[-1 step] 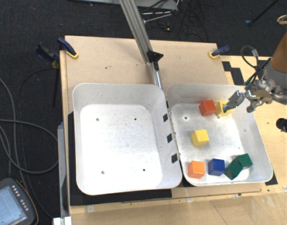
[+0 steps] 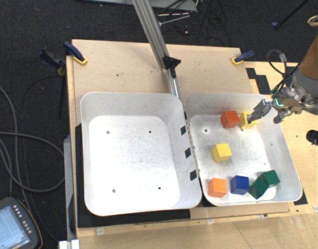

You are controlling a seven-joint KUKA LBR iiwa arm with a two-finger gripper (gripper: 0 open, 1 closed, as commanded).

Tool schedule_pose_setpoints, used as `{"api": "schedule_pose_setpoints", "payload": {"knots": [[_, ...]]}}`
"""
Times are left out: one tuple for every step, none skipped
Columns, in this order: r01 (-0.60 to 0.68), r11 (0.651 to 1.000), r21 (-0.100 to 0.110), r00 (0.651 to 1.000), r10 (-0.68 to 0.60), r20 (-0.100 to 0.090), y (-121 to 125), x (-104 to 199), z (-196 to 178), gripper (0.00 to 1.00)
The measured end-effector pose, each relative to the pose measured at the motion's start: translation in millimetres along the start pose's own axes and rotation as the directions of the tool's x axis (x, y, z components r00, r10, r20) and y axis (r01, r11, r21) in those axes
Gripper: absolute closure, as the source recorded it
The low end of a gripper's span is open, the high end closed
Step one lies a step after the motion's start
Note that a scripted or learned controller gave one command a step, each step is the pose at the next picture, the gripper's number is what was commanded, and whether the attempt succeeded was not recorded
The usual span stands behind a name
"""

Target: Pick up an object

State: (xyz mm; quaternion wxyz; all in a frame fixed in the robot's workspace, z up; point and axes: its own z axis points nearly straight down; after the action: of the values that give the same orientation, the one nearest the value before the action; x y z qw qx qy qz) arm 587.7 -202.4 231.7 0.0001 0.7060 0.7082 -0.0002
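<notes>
Gripper at the right bin's far edge, beside the blocks.

I see the gripper (image 2: pixel 267 111) with its fingers spread, one tip touching a small yellow block (image 2: pixel 245 119) next to the orange-red cube (image 2: pixel 230 119); nothing sits between them. The right bin (image 2: pixel 283 154) holds the other blocks.

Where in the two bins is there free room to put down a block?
The left bin has a bare floor, wall to wall. In the right bin, a small patch lies between the yellow block and the right wall. Crowded: front edge (orange, blue, green blocks) and back, near the pincer.
</notes>
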Motion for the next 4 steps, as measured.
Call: {"api": "schedule_pose_setpoints", "payload": {"knots": [[-0.004, 1.0, 0.004, 1.0, 0.004, -0.001, 1, -6, 46, 0.0], [-0.004, 1.0, 0.005, 1.0, 0.004, -0.001, 7, -10, 106, 0.0], [-0.003, 1.0, 0.003, 1.0, 0.003, -0.001, 7, -9, 139, 0.0], [-0.003, 1.0, -0.002, 1.0, 0.003, 0.001, 8, -10, 126, 1.0]]}}
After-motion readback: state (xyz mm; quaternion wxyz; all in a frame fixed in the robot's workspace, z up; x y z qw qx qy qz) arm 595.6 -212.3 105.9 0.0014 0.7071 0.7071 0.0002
